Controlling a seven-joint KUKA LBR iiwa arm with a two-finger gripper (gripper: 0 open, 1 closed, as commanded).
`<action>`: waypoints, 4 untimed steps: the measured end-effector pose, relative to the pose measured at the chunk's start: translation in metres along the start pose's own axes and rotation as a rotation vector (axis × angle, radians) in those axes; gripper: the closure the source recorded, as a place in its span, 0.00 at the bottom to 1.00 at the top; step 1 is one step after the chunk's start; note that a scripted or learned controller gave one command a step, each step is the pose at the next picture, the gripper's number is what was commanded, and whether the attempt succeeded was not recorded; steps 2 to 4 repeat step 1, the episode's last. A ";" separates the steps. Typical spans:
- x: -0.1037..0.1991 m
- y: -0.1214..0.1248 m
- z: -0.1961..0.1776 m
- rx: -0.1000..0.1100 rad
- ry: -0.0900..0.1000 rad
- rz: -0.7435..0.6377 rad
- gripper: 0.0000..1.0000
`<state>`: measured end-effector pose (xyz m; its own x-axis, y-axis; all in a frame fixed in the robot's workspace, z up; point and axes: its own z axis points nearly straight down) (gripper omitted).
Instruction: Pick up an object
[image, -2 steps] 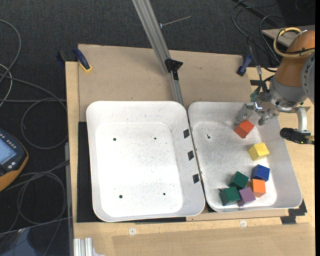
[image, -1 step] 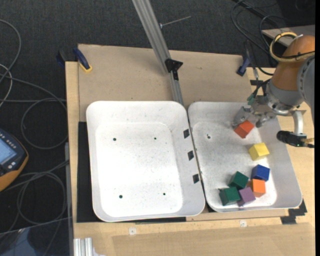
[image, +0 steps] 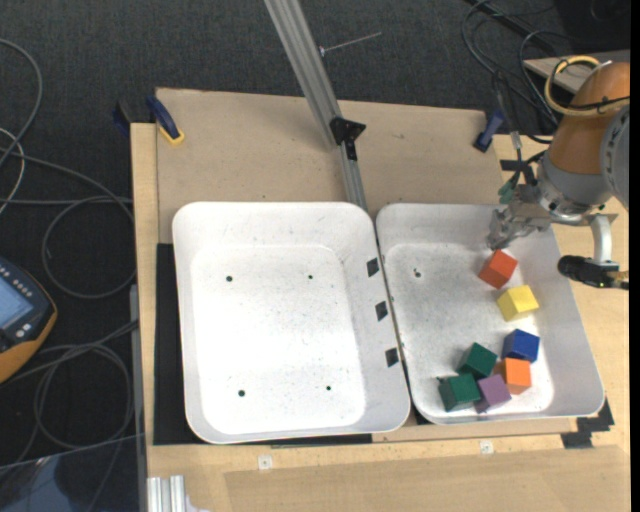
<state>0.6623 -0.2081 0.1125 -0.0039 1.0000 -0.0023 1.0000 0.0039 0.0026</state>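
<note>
Gripper (image: 497, 238) hangs over the right bin's (image: 430, 300) far side, just above the red-orange cube (image: 498, 269); can't tell its opening, nothing visibly gripped. Likely lined up on that cube since it sits apart from the rest. Relative to that cube: yellow cube (image: 517, 301) just nearer the camera, then the blue (image: 522, 345), orange (image: 517, 372), green (image: 479, 358) and purple (image: 493, 390) cluster, packed tight, harder picks.
</note>
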 end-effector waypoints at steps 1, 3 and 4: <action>-0.001 0.007 -0.065 -0.007 -0.001 0.002 1.00; -0.001 0.007 -0.065 -0.007 -0.001 0.002 1.00; -0.001 0.007 -0.065 -0.007 -0.001 0.002 1.00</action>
